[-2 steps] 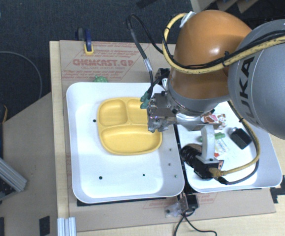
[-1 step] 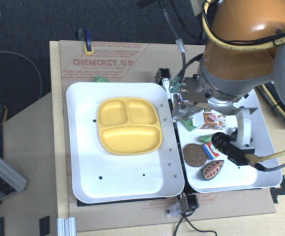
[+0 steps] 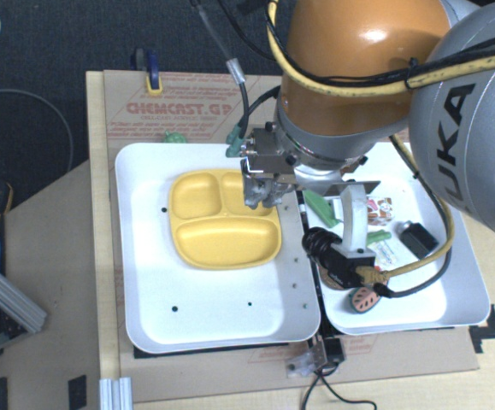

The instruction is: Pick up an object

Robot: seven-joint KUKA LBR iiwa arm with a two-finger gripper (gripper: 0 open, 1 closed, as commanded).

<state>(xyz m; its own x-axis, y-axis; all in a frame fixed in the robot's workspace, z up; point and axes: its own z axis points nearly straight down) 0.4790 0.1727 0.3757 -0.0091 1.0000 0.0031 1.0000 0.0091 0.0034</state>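
Near right bin (image 3: 452,310): small round patterned thing (image 3: 364,298) at near edge, black block (image 3: 417,238) and printed packets (image 3: 379,211) further back, green piece (image 3: 322,206) by the divider. Left bin (image 3: 221,310): yellow divided tray (image 3: 221,220), sits far-centre, flat. Gripper (image 3: 261,196) hangs over tray's far right corner, at its rim; can't tell if the jaws are apart or together, nothing seen between them. Arm's orange band (image 3: 358,41) above. Far: brown cardboard (image 3: 179,105), blue clamp (image 3: 152,68).
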